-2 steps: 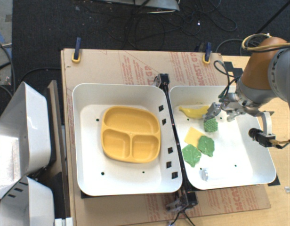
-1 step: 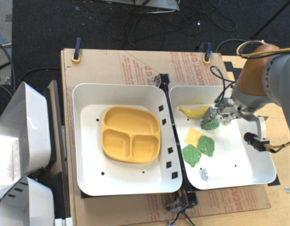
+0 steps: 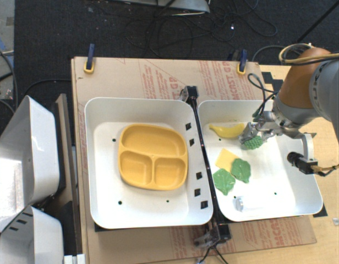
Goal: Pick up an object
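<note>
Flanking two leaves [image 3: 231,176], one banana [image 3: 227,130]

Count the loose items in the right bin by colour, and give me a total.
Yellow: 2, the banana and the cheese wedge
Green: 3, the two leaves and the broccoli at the gripper
Clear or silvery: 1, a small piece
Total: 6

The left bin [image 3: 103,164] and the right bin [image 3: 290,191] are plain white, and the divided tray [image 3: 153,157] in the left one is a uniform yellow-orange. In the right bin the banana [image 3: 227,130] and the wedge [image 3: 226,159] are yellow, the two leaves [image 3: 231,176] are green, and the knobbly piece [image 3: 252,142] at the tool [image 3: 256,131] is green too. The counter [image 3: 158,78] is tan cardboard with faint red print, and the arm [image 3: 308,92] is grey with an orange band.
</note>
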